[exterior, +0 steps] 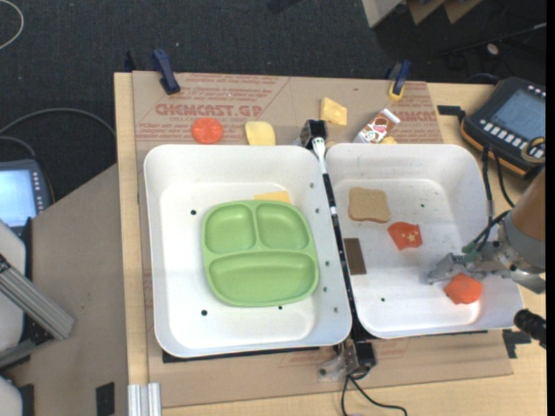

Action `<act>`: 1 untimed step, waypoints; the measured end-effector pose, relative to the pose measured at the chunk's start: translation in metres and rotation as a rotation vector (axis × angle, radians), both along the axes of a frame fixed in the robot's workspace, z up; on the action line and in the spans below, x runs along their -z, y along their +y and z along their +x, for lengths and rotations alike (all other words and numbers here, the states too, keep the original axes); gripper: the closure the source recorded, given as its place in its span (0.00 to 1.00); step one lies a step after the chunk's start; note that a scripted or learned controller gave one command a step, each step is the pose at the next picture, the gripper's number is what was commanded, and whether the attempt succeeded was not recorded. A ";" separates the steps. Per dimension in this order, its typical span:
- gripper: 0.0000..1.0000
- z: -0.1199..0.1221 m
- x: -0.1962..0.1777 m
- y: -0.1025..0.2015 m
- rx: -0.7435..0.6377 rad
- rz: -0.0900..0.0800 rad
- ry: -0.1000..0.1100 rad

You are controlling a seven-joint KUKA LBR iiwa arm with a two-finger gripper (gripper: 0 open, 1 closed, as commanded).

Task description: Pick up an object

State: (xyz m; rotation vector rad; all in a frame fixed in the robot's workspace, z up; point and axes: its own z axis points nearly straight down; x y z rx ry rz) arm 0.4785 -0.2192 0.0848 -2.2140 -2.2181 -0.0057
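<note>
— Tool (453, 269)? State?
— Low in the right white bin (408, 319), at four o'clock; grip impossible to tell.
— Nearest object?
— Small round orange piece (464, 289), touching the tip's lower side.
— Beyond?
— Red block (405, 235) at ten o'clock, tan bread slice (368, 204) farther.

You are viewing a cardboard-covered bench (260, 102) sitting on dark carpet (130, 16), with cables (35, 128) trailing at left and blue clamps (165, 69) gripping its rear edge.
</note>
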 end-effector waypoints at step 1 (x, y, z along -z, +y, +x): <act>1.00 0.001 -0.010 -0.002 0.001 -0.006 -0.004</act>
